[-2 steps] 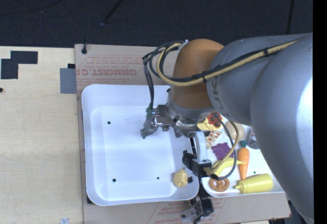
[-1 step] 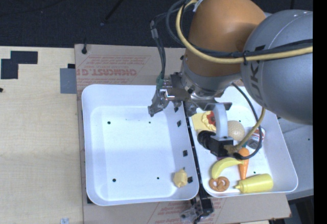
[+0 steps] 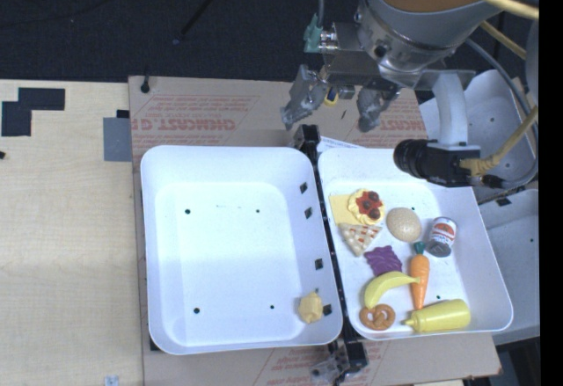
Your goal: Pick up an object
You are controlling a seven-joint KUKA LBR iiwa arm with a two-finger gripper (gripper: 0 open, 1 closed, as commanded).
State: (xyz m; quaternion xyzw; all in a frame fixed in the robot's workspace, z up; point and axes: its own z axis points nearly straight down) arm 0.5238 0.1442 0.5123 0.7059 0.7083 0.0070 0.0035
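Observation:
My gripper point(image 3: 332, 110) hangs high above the back edge of the two bins, open, with nothing between its fingers point(image 3: 297, 105). The right bin point(image 3: 493, 279) holds toy food: a pizza slice with red topping point(image 3: 366, 204), a waffle wedge point(image 3: 361, 237), a beige bun point(image 3: 404, 224), a small can point(image 3: 441, 236), a purple piece point(image 3: 383, 260), a carrot point(image 3: 419, 277), a banana point(image 3: 387, 287), a pretzel point(image 3: 379, 317) and a yellow mustard bottle point(image 3: 438, 316). In the left bin point(image 3: 176, 173), a small yellowish lump point(image 3: 310, 307) lies by the near right corner.
A black clip strip point(image 3: 318, 226) joins the two bins along their shared wall. The bins rest on a cardboard sheet point(image 3: 211, 116) over a light wooden bench. A black cylindrical part point(image 3: 435, 162) of the arm overhangs the right bin's back edge.

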